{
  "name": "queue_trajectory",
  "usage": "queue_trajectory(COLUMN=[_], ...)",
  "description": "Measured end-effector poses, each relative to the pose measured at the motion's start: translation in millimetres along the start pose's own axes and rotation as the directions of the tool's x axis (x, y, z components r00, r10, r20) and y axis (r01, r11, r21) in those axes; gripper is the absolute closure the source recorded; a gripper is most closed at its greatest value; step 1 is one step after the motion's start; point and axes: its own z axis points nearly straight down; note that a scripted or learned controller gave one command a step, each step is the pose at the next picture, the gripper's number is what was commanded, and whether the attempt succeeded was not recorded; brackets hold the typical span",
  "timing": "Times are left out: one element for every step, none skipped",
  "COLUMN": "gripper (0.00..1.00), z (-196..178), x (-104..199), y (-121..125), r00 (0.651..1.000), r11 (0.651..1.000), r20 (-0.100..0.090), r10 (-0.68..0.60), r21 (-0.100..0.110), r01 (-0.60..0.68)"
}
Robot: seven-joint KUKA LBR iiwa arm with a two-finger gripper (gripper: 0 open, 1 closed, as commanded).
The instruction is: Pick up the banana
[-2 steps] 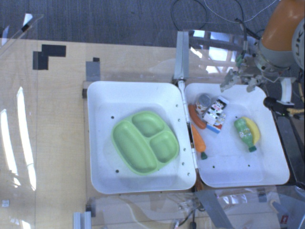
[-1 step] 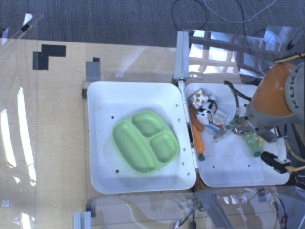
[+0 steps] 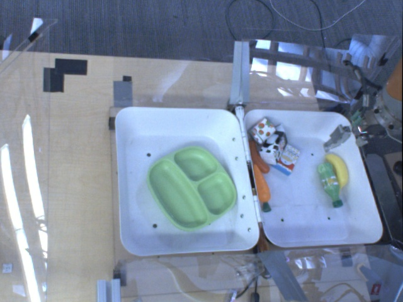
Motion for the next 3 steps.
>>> queue_trajectory(gripper=[0.00, 0.00, 1.00], z=[120.6, 122.2, 108.6], x=[-2.7, 0.8, 0.5], y=[10.1, -18.9, -15.2], r00=[0.998, 0.990, 0.990], r11=[0.998, 0.990, 0.990], r20=[-0.003, -0.001, 0.004], r10=[-0.066, -0.139, -0.140], r21=[0.003, -0.001, -0.011], r01=[0.066, 0.139, 0.140])
